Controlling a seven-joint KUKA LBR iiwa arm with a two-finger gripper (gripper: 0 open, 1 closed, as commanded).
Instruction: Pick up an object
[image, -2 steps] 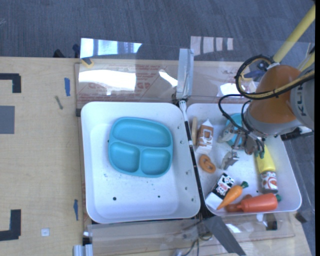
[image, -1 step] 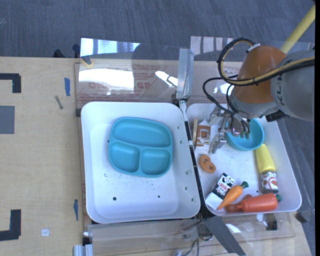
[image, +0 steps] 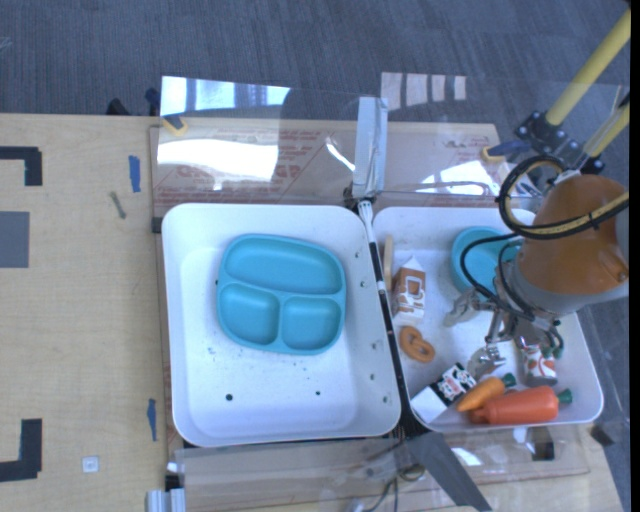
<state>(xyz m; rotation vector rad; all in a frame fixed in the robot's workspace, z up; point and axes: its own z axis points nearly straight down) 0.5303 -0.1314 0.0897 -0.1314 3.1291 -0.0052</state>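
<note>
My gripper (image: 515, 352) hangs over the front part of the right bin (image: 590, 400), below the grey and orange wrist. It is open, with nothing between its fingers. Just beneath and in front of it lie a large orange carrot (image: 518, 405) and a smaller orange piece (image: 478, 392). A small red and white item (image: 541, 367) sits by the right finger. A black and white box (image: 455, 382) lies to the left of the carrots. Further left are an orange pretzel-like ring (image: 417, 346) and a brown and white carton (image: 409, 288). A blue bowl (image: 478, 256) is partly hidden by the arm.
The left bin (image: 190, 400) holds a blue divided plate (image: 281, 292). A raised divider (image: 383, 300) separates the two bins. Clear plastic panels stand behind both bins. Black cables loop above the wrist at the upper right.
</note>
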